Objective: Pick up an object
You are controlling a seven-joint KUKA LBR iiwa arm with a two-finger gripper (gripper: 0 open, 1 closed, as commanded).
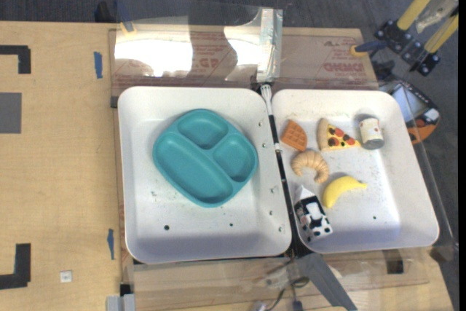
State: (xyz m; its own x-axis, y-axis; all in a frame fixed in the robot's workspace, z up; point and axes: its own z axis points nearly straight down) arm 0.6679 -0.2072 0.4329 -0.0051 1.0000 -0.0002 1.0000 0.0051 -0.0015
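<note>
The right bin holds several toy foods. An orange waffle lies near its left wall. Beside it sit a pizza slice and a small white can. A tan croissant lies just below the waffle, and a yellow banana is lower right of it. A black and white object rests against the bin's lower left wall. The left bin carries a teal divided plate.
A clear plastic sheet with a taped edge stands behind the bins. Yellow and black stand legs are at the top right, off the bench. Cardboard bench surface stretches to the left.
</note>
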